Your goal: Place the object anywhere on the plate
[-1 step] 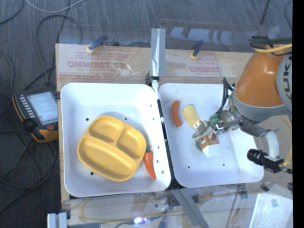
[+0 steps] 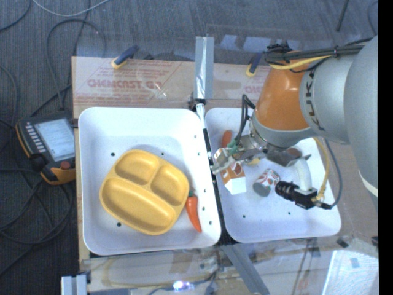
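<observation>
**A:** Gripper pos.?

**B:** The gripper (image 2: 226,158) is seen low over the right bin (image 2: 276,223), close to that bin's left wall. It is carried by the arm (image 2: 344,91), which is extended in from the right, w/ the orange band above the wrist.

**A:** Jaws?

**B:** Can't be told. The jaw area is hidden by the wrist & by clutter, so neither the opening nor any grip on an item can be made out.

**A:** Task item?

**B:** A small orange-&-white carton (image 2: 234,178) is seen on the floor of the right bin, just below the gripper in the view & slightly tilted. Contact w/ the gripper can't be judged.

**A:** Plate?

**B:** The yellow plate (image 2: 144,192), divided into 3 compartments, is laid in the left bin (image 2: 98,128), approx. central. It is kept well apart from the carton by the walls betw. the 2 bins.

**A:** Other items?

**B:** A carrot (image 2: 193,214) is laid in the left bin against the plate's lower right rim, betw. plate & bin wall. In the right bin, a small can (image 2: 265,182) is seen on its side, just right of the carton. An orange piece (image 2: 227,137) is seen just above the gripper, near the left wall.
</observation>
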